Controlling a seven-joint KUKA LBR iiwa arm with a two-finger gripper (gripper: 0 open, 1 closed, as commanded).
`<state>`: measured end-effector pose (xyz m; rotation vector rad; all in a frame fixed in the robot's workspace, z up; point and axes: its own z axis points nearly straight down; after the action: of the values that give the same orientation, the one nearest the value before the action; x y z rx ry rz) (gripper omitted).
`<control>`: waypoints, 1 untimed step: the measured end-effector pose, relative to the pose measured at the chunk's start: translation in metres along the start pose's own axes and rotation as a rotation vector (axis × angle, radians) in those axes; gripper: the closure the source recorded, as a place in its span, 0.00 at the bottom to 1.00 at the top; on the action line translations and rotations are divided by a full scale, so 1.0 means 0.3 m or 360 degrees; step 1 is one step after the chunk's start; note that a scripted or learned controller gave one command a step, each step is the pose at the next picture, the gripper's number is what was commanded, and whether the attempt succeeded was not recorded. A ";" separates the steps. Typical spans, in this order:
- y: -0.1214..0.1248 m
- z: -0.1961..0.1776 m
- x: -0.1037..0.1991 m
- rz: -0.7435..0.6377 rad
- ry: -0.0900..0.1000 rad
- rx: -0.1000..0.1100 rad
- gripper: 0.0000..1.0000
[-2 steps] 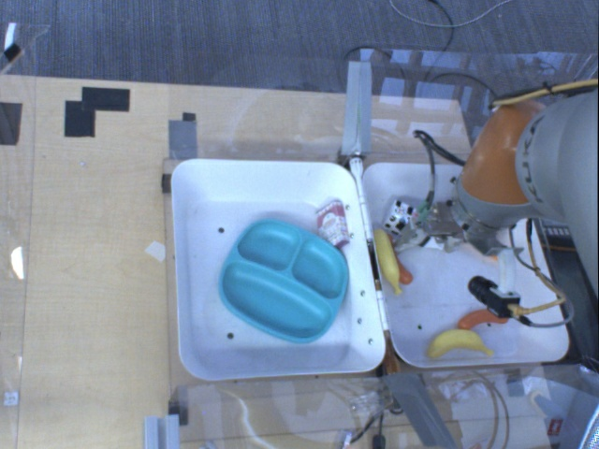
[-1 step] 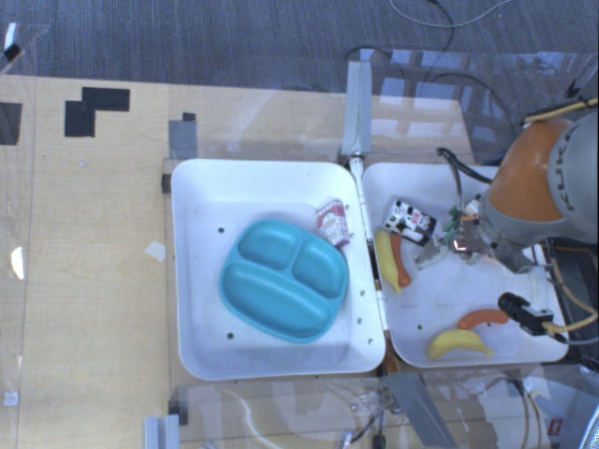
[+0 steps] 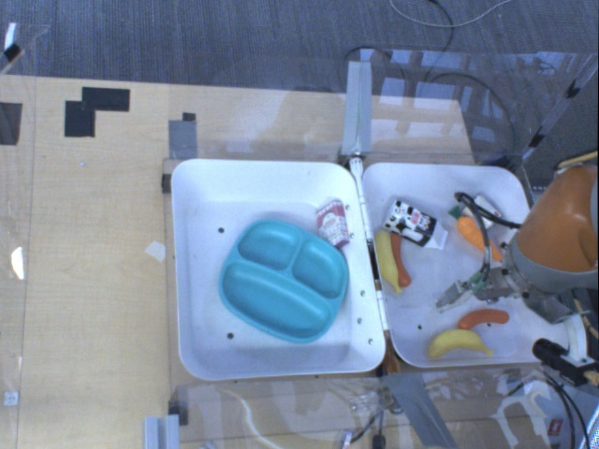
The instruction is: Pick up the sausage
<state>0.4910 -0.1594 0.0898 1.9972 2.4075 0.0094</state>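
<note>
The pincer [image 3: 459,295] hangs low in the right-hand bin [image 3: 440,181], its two thin fingers spread apart with nothing between them. Just behind it, toward the arm [image 3: 562,227], a reddish sausage [image 3: 484,318] lies on the bin floor, close but apart from the fingertips. A second, darker red sausage [image 3: 401,261] lies out ahead of the pincer near the dividing wall, pressed alongside a yellow banana [image 3: 386,263]. So the pick looks barely begun to me: no grasp made, no lift, either sausage untouched.

Around the pincer, another banana [image 3: 458,344] sits just beyond the nearer sausage, a carrot [image 3: 471,233] lies off to one side near the arm, and a small black-and-white packet [image 3: 411,223] rests further ahead. Past the divider, the other bin [image 3: 201,251] bears a blue sectioned tray [image 3: 284,280] and a red-and-white wrapper [image 3: 332,223]. Both bins sit on a pale wooden bench [image 3: 84,279], grey carpet [image 3: 187,26] beyond it.
</note>
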 end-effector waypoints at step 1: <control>-0.027 0.001 -0.153 0.0010 0.0001 0.0000 0.00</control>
<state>0.4915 -0.2059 0.0896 2.0050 2.4019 0.0103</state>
